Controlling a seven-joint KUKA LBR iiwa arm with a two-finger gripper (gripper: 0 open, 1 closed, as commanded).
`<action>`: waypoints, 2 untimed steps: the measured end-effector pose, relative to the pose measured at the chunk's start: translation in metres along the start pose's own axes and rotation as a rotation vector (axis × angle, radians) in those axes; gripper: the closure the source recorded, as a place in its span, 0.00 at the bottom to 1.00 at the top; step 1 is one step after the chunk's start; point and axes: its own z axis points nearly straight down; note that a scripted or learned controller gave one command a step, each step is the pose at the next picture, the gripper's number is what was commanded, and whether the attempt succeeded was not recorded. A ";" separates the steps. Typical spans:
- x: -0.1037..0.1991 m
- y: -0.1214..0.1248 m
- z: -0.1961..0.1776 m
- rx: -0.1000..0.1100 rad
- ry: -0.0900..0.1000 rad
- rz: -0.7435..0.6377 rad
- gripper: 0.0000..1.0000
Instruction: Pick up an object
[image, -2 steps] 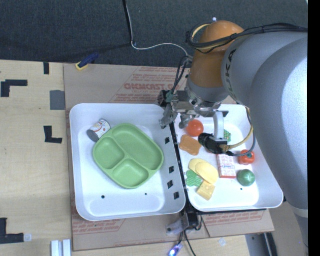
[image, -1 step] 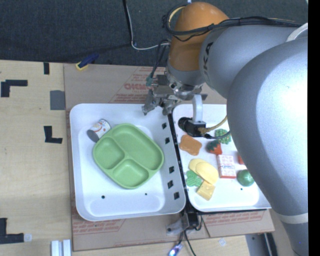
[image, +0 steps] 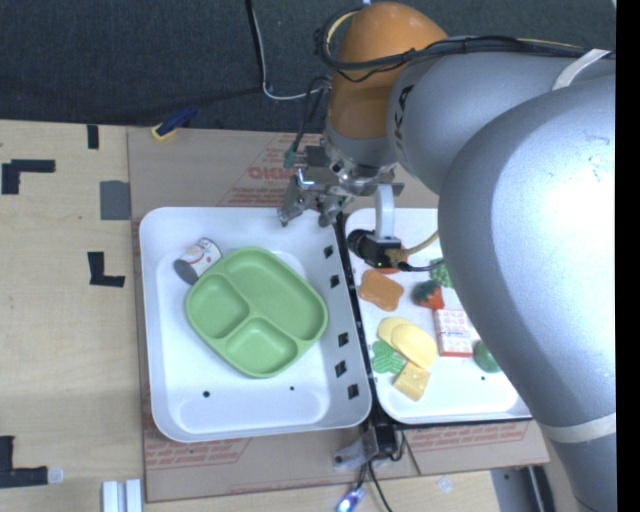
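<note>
A green three-compartment plastic plate (image: 256, 312) lay flat in the left bin, tilted diagonally; a small white-and-grey toy (image: 197, 258) lay touching its upper-left rim.

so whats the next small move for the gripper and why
Probably shift right and down toward the orange piece. The gripper sits at the far rim of the left bin with nothing between its fingers, and the small graspable items lie in the right bin.
</note>
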 end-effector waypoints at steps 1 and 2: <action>0.012 0.003 -0.009 0.000 0.000 0.000 1.00; 0.003 -0.006 -0.017 0.001 0.000 0.001 1.00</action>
